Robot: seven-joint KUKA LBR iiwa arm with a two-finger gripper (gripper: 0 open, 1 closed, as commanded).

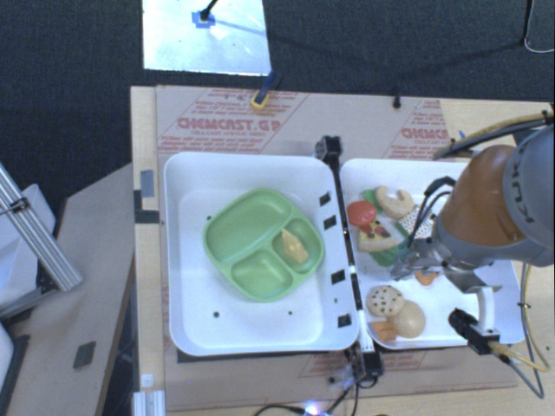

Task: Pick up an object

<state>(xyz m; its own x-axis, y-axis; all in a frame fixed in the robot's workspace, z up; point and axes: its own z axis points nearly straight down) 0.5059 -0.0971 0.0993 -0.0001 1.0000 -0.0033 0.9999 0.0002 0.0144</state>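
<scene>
In the right bin (520,319) I see my arm (490,211) reaching in from the right, its orange band above the wrist hanging over the toy food. The jaws sit low at about the middle of that bin, at (409,263), but the wrist hides them from me, so I cannot tell whether they are spread or pressed together, or whether anything sits between them. Just beside them lies a pizza slice (379,237), touching a red tomato (361,212) on its upper left. Above those rests a pale pretzel (396,202) against something green that I cannot make out. A small orange piece (426,276) peeks out just under the wrist. Nearer the front wall I see a chocolate-chip cookie (384,301) and, touching it, a tan bread roll (409,319). In the left bin (199,319) a green divided plate (251,241) lies tilted, with a yellow piece (295,248) in its right compartment. Both bins stand on the bench (225,124).
</scene>
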